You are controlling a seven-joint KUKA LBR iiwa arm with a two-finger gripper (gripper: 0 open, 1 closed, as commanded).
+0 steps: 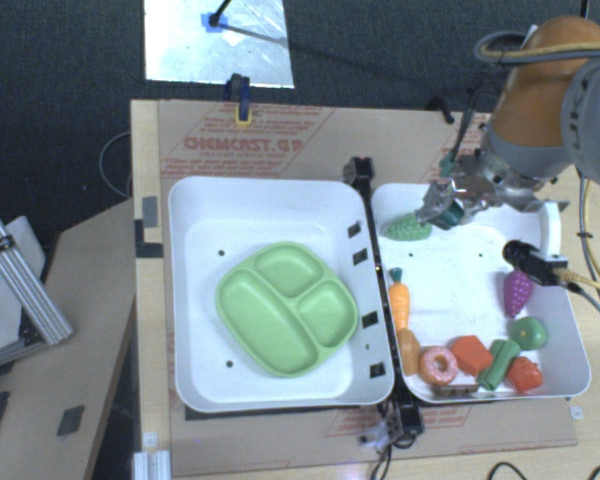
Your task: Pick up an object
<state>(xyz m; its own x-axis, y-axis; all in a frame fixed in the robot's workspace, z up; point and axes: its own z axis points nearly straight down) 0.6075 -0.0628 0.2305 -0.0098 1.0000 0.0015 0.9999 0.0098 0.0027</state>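
Counter (pixel 280 133) fills centre frame, brown sheet with red print, carrying two white bins side by side. Left bin (pixel 195 268) sits centre-left and holds a green divided plate (pixel 285 308), three compartments, lying flat and a bit toward the bin's lower right. Right bin (pixel 570 353) sits centre-right, touching the left bin along a black clamped seam.

Arm (pixel 550 98) enters from upper right, grey with an orange band, bent down over the right bin's upper-left area. Claw (pixel 442 210) hangs at the bin's upper-left corner region, tips pointing down-left. A green leafy toy (pixel 408 229) is right at the claw tips, touching or nearly so; can't tell whether it is between the fingers, and can't tell if the claw is apart or together. The toy looks low, at or just above the bin floor near the left wall.

Other things in the right bin: purple grapes (pixel 518 290) at right, near a black part of the arm's cable fitting. Carrot (pixel 399 303) along the left wall, upright in frame. Bottom row, left to right: orange-yellow piece (pixel 409 350), pink donut (pixel 439 364), orange block (pixel 469 352), green cucumber-like piece (pixel 497 363), red tomato-like piece (pixel 525 373), with a green round piece (pixel 527 332) just above.

Silver sheet (pixel 218 28) lies upper left beyond the counter.
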